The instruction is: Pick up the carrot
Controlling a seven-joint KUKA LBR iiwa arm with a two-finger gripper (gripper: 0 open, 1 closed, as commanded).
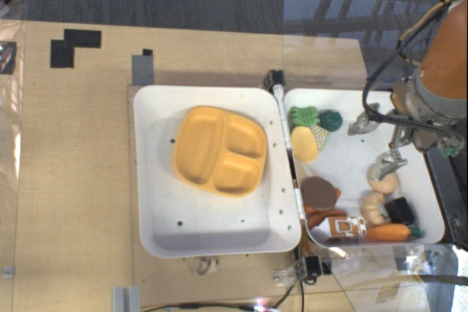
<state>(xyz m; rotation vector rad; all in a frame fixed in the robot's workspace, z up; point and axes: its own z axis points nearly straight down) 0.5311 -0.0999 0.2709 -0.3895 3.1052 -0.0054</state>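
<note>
Before you on the bench (80, 179) sit two shallow white bins side by side. The left bin (157, 226) holds one yellow plate (219, 150), divided into three compartments. The right bin (431, 193) is the crowded one: a single carrot (387, 232) lies on its side along the near wall, toward the near right corner, just beside a black block (401, 210) and a beige knobbly piece (375, 207). You can also count one green leafy item (303, 115), one darker green item (330, 120), one pale yellow piece (304, 143), one brown disc (320, 192) and one small bottle with an orange label (346, 226).

The gripper (386, 166) hangs over the right half of that bin, above the beige piece and apart from the carrot; nothing sits between its fingers, and whether they are spread or closed you cannot tell from this angle. The arm (446, 62) is cut off at the frame's right edge. Reddish pieces under the brown disc are partly hidden and hard to identify.
</note>
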